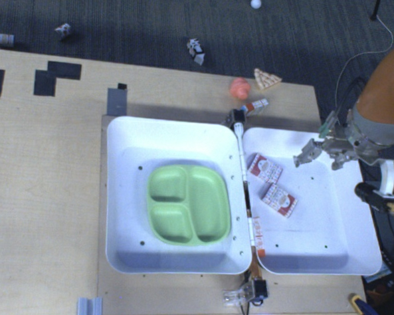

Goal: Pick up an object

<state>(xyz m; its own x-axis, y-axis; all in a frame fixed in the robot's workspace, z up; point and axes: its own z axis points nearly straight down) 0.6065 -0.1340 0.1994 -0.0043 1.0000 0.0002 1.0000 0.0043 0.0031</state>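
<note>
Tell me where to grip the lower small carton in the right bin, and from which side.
Come straight down on the lower carton and close across its short width, at mid-length. It lies flat and tilted on the right bin floor, long sides apparently free; the upper carton sits close off one end, so spanning the length looks riskier. The gripper hangs above the bin's far part.

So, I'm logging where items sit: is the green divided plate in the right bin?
No, the green divided plate lies in the left bin, while the right bin holds two small cartons.
</note>
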